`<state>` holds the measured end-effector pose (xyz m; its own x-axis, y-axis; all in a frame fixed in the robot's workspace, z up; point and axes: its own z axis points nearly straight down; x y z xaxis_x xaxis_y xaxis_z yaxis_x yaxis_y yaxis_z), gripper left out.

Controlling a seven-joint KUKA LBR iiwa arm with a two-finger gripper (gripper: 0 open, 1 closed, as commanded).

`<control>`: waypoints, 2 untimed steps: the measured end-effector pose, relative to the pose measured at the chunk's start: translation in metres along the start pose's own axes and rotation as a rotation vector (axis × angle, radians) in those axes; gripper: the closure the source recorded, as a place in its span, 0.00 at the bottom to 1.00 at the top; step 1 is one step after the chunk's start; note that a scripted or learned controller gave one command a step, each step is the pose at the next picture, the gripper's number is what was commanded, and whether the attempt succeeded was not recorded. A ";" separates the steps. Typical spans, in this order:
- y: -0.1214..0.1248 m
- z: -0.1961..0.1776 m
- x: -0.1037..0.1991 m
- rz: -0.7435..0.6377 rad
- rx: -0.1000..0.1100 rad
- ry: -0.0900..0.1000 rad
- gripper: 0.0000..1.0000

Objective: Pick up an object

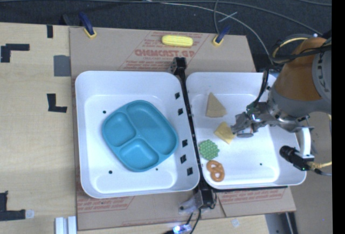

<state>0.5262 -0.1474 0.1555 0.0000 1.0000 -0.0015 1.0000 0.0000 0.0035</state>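
Four items in the right bin (280,176); gripper (241,126) beside the yellow wedge (225,132), finger state I cannot tell, so I'd centre before closing.

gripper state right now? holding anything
gripper: cannot be told; it sits in the right bin right beside the yellow wedge.

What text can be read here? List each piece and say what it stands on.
"CHEMCAST GP", red print on the cardboard sheet under the bins; the last letters are blurred.
More red print at the sheet's bottom edge is too blurred to read.
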 end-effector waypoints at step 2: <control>0.004 -0.104 0.012 -0.002 0.000 0.000 1.00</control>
<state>0.5301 -0.1353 0.2591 -0.0021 1.0000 -0.0012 1.0000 0.0021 0.0039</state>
